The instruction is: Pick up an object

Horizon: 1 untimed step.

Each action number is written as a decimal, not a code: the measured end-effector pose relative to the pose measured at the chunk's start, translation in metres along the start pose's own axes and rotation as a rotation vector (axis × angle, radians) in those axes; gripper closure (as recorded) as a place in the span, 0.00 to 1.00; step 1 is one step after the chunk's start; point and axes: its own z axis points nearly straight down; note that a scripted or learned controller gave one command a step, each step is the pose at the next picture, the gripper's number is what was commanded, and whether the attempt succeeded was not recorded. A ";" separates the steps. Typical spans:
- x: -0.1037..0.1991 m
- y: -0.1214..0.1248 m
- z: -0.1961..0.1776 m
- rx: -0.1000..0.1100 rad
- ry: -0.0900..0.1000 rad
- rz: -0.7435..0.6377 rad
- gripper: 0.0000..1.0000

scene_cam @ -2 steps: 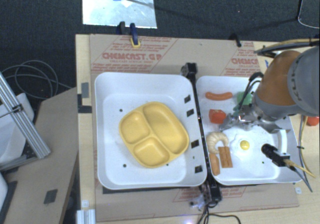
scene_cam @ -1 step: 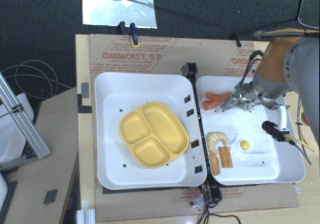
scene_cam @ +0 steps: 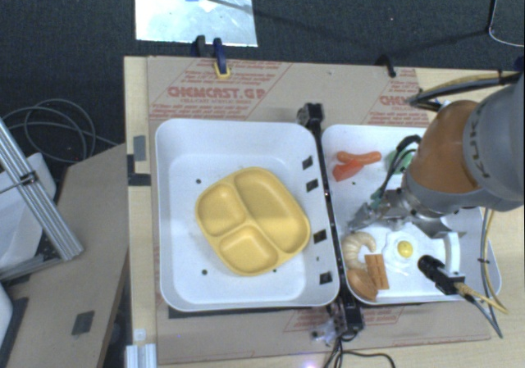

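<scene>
Two shallow white bins with rounded corners sit side by side on a cardboard-lined bench [scene_cam: 246,88]. The left bin [scene_cam: 176,276] holds a smooth yellow plate [scene_cam: 252,219], a rounded square moulded into three compartments and turned at an angle near the bin's middle. The right bin [scene_cam: 336,138] carries the small pieces. An orange carrot [scene_cam: 355,163], long and tapered, lies near its far left corner. A pale, curled pastry [scene_cam: 356,247] with a ridged back rests toward the near left. A flat brown wafer [scene_cam: 376,273] with a ribbed face lies just beside the pastry, on its near side. A glossy fried egg [scene_cam: 402,248], white with a round yellow yolk, sits to the right of the pastry. The arm [scene_cam: 459,153], grey with a smooth orange band, reaches in from the right above this bin. Its metallic gripper [scene_cam: 376,212] hangs between the carrot and the pastry, close above the pastry and egg. Whether the gripper is spread or closed cannot be told from this angle, and nothing is seen caught in it.
</scene>
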 end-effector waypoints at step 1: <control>-0.053 0.063 -0.002 -0.015 -0.008 0.001 0.00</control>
